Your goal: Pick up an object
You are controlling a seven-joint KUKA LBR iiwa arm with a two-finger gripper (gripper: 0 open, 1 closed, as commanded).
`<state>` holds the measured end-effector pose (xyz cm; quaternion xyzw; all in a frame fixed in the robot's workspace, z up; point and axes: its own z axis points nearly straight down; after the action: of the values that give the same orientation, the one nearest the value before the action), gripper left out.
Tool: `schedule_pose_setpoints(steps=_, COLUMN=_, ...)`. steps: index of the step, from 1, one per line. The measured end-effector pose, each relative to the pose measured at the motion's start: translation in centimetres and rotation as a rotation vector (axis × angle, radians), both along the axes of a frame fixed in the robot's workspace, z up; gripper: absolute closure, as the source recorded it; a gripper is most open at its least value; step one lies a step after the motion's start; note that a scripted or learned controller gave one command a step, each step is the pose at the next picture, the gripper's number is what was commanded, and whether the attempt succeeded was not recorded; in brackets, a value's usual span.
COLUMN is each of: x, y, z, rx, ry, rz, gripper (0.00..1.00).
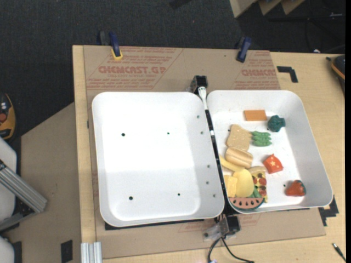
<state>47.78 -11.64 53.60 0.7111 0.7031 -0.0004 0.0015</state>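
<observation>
1. lay in right bin (307, 119): toy food clustered by its left wall, bread (238, 137), hotdog (239, 158), watermelon (246, 203).
2. sat apart: cheese (254, 115), broccoli (276, 123), strawberry (295, 188).
3. left bin (109, 147) beside it on surface (164, 70).

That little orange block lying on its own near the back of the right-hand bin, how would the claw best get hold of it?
Probably from straight above, closing across the short sides of the orange block. It lies flat and is longer one way than the other, so the narrow span suits a two-finger pinch. The white floor around it is bare, with the green broccoli piece and the cracker set apart from it, leaving room for the fingers.
</observation>
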Motion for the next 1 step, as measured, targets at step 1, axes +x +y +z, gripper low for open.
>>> schedule_pose_setpoints(steps=1, x=1.62, y=1.35, z=-12.80, rx=0.005, ry=0.015, rz=0.011, gripper=1.00)
